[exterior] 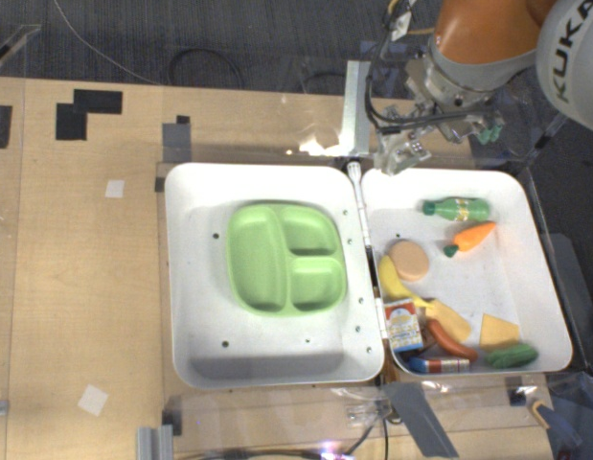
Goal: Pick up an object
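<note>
Clutter filled the near end of the right bin (555, 286): a small carton (403, 327) against the divider, a red sausage-like piece (447, 340) beside it, a blue and red marker-like thing (436, 363) at the near wall, a dark green vegetable (511, 356) in the near right corner, and a yellow wedge (498, 330) just behind that. One yellow banana (389, 278) lay along the divider, and a second yellow curved piece (450, 321) sat between the carton and the wedge. Farther in rested one tan round disc (408, 259), touching the banana's far end. Beyond it lay one carrot (471, 238) and, nearest the far wall, one green bottle (456, 208) on its side. That made ten loose things, as far as the pile could be counted.

One green divided plate (283, 257) sat alone in the middle of the left bin (195, 218), with three compartments.

Beyond both bins, the gripper (403, 154) hung over the far rim near the divider, apart from every object. Nothing could be seen between its fingers, and whether they stood open or closed could not be told amid the cables and hardware there.

Judged from that layout, the pick had not been made: no object was lifted and all lay in the bins. Choosing a target, descending, closing and lifting all seemed left to do. The bottle and the carrot lay nearest the gripper.
</note>
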{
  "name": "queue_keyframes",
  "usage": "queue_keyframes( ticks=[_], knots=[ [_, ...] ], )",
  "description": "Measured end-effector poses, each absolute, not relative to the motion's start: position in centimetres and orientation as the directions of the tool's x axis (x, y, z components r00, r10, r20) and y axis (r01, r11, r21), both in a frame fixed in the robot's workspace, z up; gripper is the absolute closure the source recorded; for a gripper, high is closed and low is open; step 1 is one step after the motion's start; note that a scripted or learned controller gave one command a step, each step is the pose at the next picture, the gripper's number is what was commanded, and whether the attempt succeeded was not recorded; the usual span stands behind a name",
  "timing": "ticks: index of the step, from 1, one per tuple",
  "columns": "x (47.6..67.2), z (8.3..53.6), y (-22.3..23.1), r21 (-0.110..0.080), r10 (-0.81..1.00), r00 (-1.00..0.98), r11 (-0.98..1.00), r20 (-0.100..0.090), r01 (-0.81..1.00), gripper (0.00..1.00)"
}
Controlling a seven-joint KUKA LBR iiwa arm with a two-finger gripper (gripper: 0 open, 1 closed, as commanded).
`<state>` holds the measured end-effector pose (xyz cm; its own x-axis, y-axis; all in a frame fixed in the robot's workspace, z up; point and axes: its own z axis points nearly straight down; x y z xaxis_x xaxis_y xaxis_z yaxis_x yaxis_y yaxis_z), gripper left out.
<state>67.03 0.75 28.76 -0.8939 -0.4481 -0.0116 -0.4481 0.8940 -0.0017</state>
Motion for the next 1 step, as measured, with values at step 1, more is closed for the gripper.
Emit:
queue_keyframes(
  ticks=[1],
  knots=[
    [67.27, 30.23, 0.75, -0.007, -0.448, -0.894, 0.894, -0.024, -0.448, 1.0]
  ],
)
